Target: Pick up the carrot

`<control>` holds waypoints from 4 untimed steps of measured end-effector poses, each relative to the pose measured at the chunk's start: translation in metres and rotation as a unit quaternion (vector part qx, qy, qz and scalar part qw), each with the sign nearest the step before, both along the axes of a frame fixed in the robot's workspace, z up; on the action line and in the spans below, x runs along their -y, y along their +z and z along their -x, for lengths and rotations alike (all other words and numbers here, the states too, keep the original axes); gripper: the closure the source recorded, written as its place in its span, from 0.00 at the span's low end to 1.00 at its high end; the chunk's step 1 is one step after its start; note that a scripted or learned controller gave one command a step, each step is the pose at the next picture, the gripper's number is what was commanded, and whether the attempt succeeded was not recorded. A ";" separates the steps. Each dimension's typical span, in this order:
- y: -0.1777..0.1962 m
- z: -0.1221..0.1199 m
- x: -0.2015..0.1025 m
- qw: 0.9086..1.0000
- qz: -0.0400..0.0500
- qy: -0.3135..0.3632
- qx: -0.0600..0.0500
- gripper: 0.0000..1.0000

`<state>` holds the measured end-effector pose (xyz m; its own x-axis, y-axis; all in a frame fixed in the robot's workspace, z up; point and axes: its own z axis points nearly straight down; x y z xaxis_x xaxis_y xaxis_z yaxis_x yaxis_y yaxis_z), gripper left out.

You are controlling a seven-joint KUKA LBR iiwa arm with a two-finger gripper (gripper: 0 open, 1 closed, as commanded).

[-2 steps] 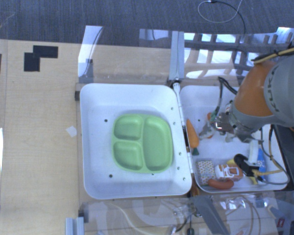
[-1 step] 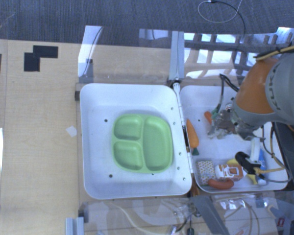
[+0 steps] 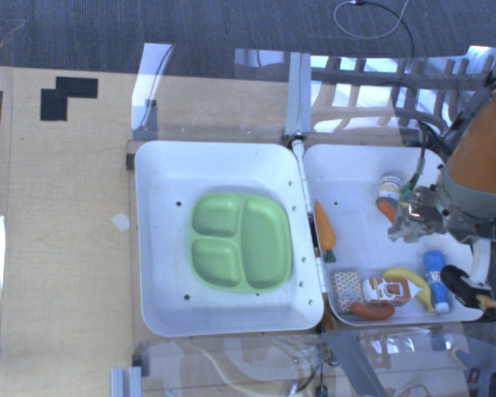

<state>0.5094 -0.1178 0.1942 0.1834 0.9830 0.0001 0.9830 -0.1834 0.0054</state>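
The carrot point(image 3: 323, 227) lies in the right bin point(image 3: 347, 160), hard against its left wall, point toward the near end. It looks light, stiff and smooth – best pinched across its thicker middle, though the wall crowds 1 side. The tool point(image 3: 407, 222) hangs well to its right; whether it is spread or pressed together I cannot tell. Counted: 1 carrot, 2 bins, 1 green plate point(image 3: 240, 242), 1 banana point(image 3: 417, 284).

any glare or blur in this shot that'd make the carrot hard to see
Camera view: the carrot is sharp and evenly lit against the right bin wall; glare sits on the clear panels behind the bins and the left bin's rim; the gripper looks soft and cluttered, its fingers hard to read.
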 end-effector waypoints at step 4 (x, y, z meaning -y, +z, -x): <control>-0.010 0.014 -0.013 0.834 -0.003 -0.552 -0.001 1.00</control>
<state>0.4953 -0.1045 0.1838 0.9766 0.2149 0.0033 0.2149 -0.9766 0.0001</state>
